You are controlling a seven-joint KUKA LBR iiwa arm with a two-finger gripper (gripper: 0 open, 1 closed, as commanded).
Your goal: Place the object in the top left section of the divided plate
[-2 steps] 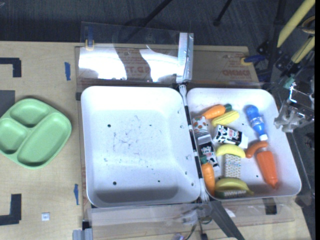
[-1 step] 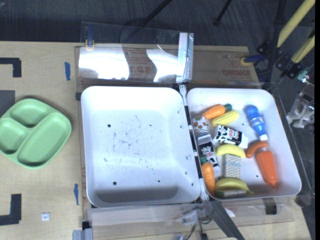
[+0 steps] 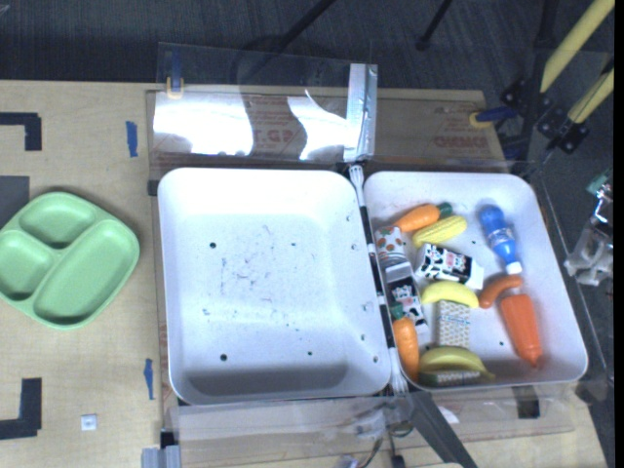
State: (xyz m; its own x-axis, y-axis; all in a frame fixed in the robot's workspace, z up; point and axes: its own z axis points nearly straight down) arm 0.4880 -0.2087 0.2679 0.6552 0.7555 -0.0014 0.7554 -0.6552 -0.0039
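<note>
The green divided plate (image 3: 68,310) lies on the wooden bench, left of both bins. Its top left section (image 3: 58,218) holds nothing, and so do its other two sections. Toy food fills the right bin (image 3: 561,261): a small carrot (image 3: 423,216), a yellow corn cob (image 3: 442,230), a blue bottle (image 3: 498,234), a cow-print box (image 3: 447,262), a banana (image 3: 449,294) and a large carrot (image 3: 523,326). A grey part of my gripper (image 3: 592,250) shows at the right edge, outside the right bin and far from the plate. It holds nothing that I can see.
The left bin (image 3: 263,281) is bare white with faint scuffs. A clear panel with a metal post (image 3: 361,115) stands behind the bins. Black tape marks (image 3: 21,130) sit on the bench around the plate. Stands and cables fill the dark floor at the back right.
</note>
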